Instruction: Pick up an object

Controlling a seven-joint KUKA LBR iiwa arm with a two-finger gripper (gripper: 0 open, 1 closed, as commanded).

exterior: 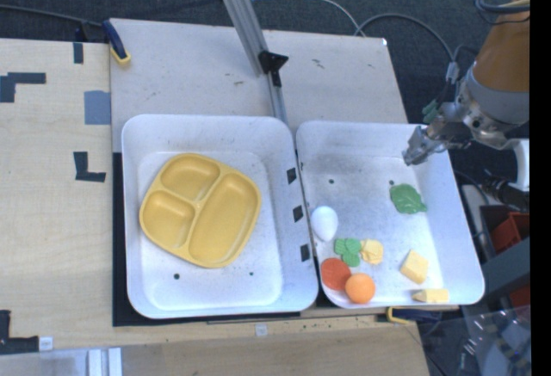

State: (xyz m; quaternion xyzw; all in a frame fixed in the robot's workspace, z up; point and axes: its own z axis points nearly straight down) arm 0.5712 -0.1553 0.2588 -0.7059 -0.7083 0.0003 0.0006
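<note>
Low in the right bin (448,194), green piece (407,199) — just below the tool (417,148) — grip state indiscernible.

Arm (504,64) cut off by the right edge, upper links out of frame. Gripper (417,151) too small and dark to read: finger spacing unclear, nothing discernible between them. Metal pole (237,0) running out past the far edge. Yellow block (430,296) at the near right bin (379,138) rim partly hidden by the lip (shape unclear). Green piece (348,249) tucked partly behind its yellow neighbour (372,252), outlines merging.
</note>
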